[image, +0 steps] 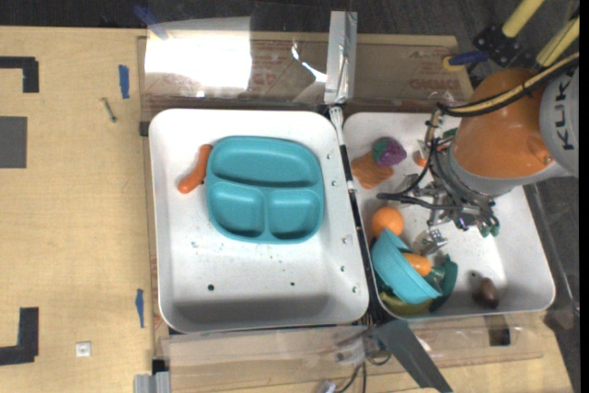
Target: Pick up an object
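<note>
The right bin (534, 235) holds a heap of toys. An orange ball (387, 221) lies near its left wall, with a teal bowl (402, 272) tipped on its side just below it. A purple toy (389, 151) and an orange piece (369, 170) sit at the bin's far left corner. A small dark brown object (485, 291) rests near the front right. The arm's orange band (497, 129) hangs over the bin, and my gripper (431, 239) is low among the toys, just right of the ball and above the bowl.
The left bin (184, 271) holds a teal divided tray (265, 187) and an orange carrot-like toy (194, 170) beside its left edge. A clear plastic sheet and a metal divider (340, 60) stand behind the bins. Cables trail around the wrist.
</note>
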Robot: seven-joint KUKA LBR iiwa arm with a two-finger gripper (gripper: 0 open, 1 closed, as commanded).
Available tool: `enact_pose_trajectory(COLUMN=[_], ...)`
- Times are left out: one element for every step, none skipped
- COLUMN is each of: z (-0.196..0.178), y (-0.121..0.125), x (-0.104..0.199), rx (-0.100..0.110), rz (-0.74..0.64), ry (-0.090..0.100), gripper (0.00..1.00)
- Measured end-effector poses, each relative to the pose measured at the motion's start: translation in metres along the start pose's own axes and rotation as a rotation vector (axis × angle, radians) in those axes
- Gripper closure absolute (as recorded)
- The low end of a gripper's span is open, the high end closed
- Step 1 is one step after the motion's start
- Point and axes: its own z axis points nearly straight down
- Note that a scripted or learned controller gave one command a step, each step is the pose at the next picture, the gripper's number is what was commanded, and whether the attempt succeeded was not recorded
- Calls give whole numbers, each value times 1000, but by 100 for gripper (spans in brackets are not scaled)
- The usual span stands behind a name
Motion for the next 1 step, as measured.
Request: enact_pose_trajectory(z=[-1], y=[7], x=[36], rx=[3], rz=[-7], ry=[-4], gripper=[0])
